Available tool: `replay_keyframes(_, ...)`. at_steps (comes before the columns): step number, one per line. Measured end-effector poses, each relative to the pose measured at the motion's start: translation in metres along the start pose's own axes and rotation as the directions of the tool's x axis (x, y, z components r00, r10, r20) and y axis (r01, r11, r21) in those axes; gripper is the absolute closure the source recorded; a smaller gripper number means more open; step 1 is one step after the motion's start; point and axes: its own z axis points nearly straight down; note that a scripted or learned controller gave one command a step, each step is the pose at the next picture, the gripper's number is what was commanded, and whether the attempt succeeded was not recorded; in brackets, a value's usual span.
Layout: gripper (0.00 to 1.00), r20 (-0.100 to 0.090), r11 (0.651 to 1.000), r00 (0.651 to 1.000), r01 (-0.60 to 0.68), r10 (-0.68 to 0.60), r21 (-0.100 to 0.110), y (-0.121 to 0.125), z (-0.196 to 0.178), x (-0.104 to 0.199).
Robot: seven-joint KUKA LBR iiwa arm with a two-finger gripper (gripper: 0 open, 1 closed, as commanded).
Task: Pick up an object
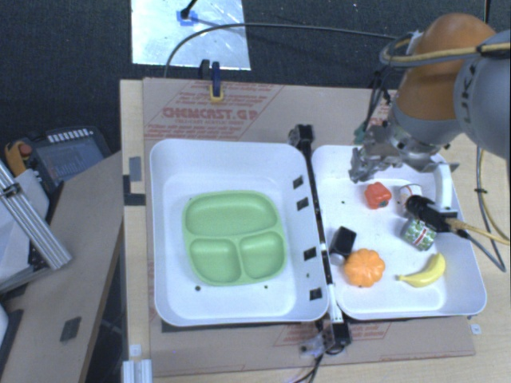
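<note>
Bright, even overhead light washes the two white bins (239,154) nearly featureless. Glare flares off the foil sheet (190,18) at the far edge. Shadows are soft and short; the picture is slightly grainy.

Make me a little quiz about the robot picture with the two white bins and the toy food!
1. True or false: the green divided tray lies in the same bin as the banana.
2. Which thing lies nearest the gripper?
A. the orange pumpkin
B. the small red object
C. the black block
3. Fill in: the banana lies near the ____ corner of the right bin, as the camera sees it.

Key
1. False: the tray is in the left bin, the banana in the right one.
2. B
3. Lower right.
</note>
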Motion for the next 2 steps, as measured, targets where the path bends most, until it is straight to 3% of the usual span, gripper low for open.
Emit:
replay_keyframes(1, 1.00, 0.000, 1.000, 1.000, 0.001, -0.001, -0.001, 0.024, 0.004, 0.056)
replay_keyframes(2, 1.00, 0.000, 1.000, 1.000, 0.000, 0.000, 0.001, 0.033, 0.016, 0.108)
